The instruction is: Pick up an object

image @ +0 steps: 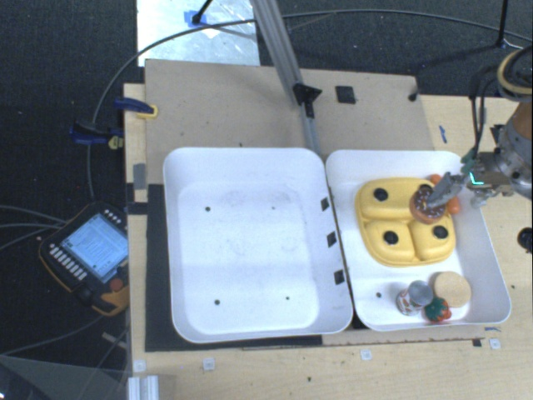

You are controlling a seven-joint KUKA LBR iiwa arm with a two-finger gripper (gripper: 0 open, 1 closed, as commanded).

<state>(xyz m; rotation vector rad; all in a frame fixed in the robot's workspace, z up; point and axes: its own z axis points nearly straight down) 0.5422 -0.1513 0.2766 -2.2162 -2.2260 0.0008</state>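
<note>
Currently end effector [435,197] sits over a small brown object [426,211] on the yellow tray [404,223], right-centre; finger state unreadable. Risk: off-centre close knocks it away.

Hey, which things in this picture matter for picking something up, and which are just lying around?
For the job:
gripper, over the yellow tray
yellow tray in the right bin
brown round object on the tray
tan round object
small cluster of items beside it

Lying about:
left bin
handheld controller left of the bench
clamps
</note>
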